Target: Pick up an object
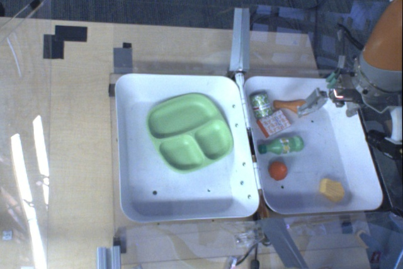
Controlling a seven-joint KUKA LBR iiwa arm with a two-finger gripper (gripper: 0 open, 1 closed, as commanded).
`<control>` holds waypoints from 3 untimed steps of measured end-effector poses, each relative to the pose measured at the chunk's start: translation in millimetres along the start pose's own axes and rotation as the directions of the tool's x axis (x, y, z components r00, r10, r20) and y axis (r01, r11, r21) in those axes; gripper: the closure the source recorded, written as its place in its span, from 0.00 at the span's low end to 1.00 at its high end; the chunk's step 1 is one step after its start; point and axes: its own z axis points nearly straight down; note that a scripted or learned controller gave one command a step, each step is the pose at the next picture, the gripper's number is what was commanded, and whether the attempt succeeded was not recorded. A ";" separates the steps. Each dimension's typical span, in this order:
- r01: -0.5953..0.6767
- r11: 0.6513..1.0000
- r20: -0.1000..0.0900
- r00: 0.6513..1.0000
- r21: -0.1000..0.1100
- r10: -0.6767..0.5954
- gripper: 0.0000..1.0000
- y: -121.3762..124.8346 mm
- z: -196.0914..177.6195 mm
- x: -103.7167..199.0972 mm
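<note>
Carrot [289, 105] at right bin's [371, 186] far edge, touching gripper [313, 102], finger spread unclear, can [260, 103], red card [275, 123], green bottle [281, 146], tomato [278, 169] crowding left wall, yellow block [332, 189] apart, green divided tray [189, 131] in left bin [135, 154]

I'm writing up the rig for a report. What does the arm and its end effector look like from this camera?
The arm enters from the right: a rounded orange band above a grey wrist section. Below it sits the end effector, pale grey metal with darker fittings and a small green spot near its base. Black cables run alongside the wrist.
</note>
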 end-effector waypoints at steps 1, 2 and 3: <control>0.149 0.989 0.010 0.989 -0.009 -0.149 0.00 74.4 129.2 17.6; 0.132 0.991 0.002 0.991 -0.003 -0.132 0.00 95.8 143.9 -24.9; 0.137 0.991 0.003 0.991 0.000 -0.137 1.00 95.9 132.7 -24.8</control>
